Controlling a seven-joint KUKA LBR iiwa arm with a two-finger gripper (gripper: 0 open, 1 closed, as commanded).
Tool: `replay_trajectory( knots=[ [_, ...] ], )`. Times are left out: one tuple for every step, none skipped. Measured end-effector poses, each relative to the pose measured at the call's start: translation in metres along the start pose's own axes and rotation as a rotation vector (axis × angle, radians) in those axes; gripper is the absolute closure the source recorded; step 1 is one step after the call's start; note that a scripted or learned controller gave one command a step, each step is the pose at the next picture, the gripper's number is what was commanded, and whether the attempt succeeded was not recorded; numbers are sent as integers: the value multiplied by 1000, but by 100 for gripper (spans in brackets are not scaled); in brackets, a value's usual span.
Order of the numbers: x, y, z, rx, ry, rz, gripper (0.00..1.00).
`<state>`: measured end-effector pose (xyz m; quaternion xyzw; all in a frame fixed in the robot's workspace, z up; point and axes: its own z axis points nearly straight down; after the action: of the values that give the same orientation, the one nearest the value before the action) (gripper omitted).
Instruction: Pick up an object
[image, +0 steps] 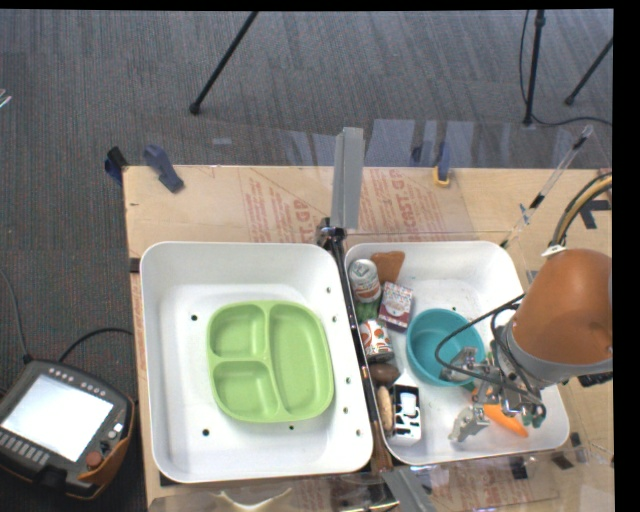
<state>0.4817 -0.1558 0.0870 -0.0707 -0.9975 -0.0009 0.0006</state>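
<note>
— over the right bin's (470, 258) front right corner, i've got the gripper (478, 412) low above an orange object (508, 422) lying on the floor there.
— is it holding that?
— i can't tell; the fingers are a tangle from up here, open or closed unclear.
— what else is around?
— teal bowl (440, 345) just beside the gripper, toward the bin's middle. cans and small packets line its left wall. the left bin (180, 280) carries a green divided tray (270, 360) at its centre.

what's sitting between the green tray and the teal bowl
In the camera view, a column of small cans and packets along the right bin's left wall lies between the green tray and the teal bowl.
</note>
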Motion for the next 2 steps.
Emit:
replay_trajectory(
  knots=[
    [-79, 52, 0, -1, -2, -110, 0],
    [-122, -41, -2, 1, -4, 146, 0]
  ],
)
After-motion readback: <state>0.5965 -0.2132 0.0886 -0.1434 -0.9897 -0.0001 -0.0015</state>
